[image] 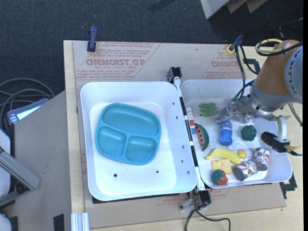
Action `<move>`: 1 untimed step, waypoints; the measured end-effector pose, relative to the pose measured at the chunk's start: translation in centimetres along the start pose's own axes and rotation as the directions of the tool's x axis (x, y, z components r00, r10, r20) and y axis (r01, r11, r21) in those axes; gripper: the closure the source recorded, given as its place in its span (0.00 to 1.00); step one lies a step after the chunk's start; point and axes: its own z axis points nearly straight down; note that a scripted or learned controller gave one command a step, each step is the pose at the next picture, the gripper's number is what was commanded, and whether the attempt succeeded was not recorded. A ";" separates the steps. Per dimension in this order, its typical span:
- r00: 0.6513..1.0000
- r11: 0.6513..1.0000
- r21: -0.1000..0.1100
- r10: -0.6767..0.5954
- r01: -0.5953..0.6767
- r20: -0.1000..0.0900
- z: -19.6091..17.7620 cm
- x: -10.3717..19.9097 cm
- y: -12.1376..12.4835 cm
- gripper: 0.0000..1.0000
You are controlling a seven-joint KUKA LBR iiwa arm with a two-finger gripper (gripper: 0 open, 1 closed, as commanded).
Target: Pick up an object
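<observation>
- The gripper (pixel 231 110) hangs low over the top part of the right bin (pixel 284 173), at the end of the grey and orange arm (pixel 275 76) that comes in from the right.
- I cannot tell how it is set, and I see nothing held in it.
- The nearest toy is the blue bottle (pixel 225 133). It lies just below the gripper, toward the front of the bin, and its long side runs front to back.
- A green leafy toy (pixel 208 109) sits just to the gripper's left.
- A dark green ball (pixel 249 132) is near, down and to the right.
- The banana (pixel 224 154) and watermelon slice (pixel 201 136) lie farther off.
- The blue plate (pixel 128 134) sits well apart in the left bin (pixel 91 100).
</observation>
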 end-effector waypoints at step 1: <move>1.000 1.000 -0.007 0.001 -0.001 0.005 -0.2 6.3 -2.8 0.00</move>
